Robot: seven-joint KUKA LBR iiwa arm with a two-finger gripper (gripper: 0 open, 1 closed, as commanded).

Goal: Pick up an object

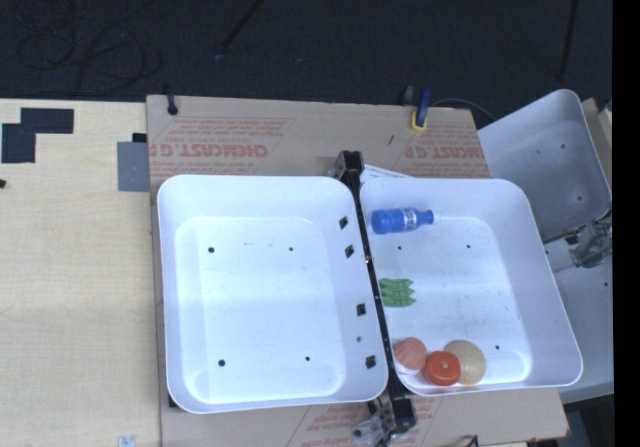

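Objects for picking are gathered in the right bin (520,197). A blue bottle (402,221) is laid on its side near the far wall, beside the divide between the bins. A small green item (397,292) is seen nearer the middle. Three round pieces are bunched, touching, in the near corner: one pink (409,352), one red-orange (442,368), one tan (466,360). The left bin (165,205) is set alongside, both on printed cardboard (250,135). The gripper's state cannot be told.

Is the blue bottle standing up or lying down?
Lying down. The blue bottle rests on its side in the right bin, cap pointing right.
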